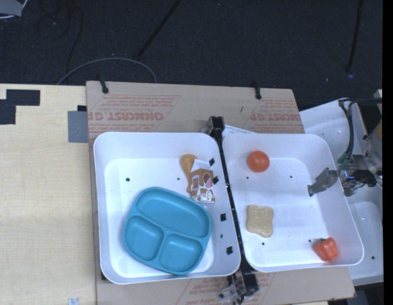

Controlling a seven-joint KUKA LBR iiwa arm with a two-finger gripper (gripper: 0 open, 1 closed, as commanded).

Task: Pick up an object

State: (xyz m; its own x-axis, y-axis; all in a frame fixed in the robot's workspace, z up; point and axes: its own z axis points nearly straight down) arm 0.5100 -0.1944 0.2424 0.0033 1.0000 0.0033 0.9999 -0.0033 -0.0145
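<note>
Red pepper (325, 248) lies in the right bin's (292, 259) near right corner, tomato (258, 161) and toast (260, 220) farther left. Gripper (324, 182), empty, jaw state indiscernible, hovers at the right wall: approach step; next, descend over one object.

The arm (368, 164) is cut off by the picture's right edge, so little beyond its wrist shows. The gripper (324, 182) at the right bin's (292, 259) right wall is too small and dark to read. The small printed packet's (202, 186) markings are illegible.
</note>
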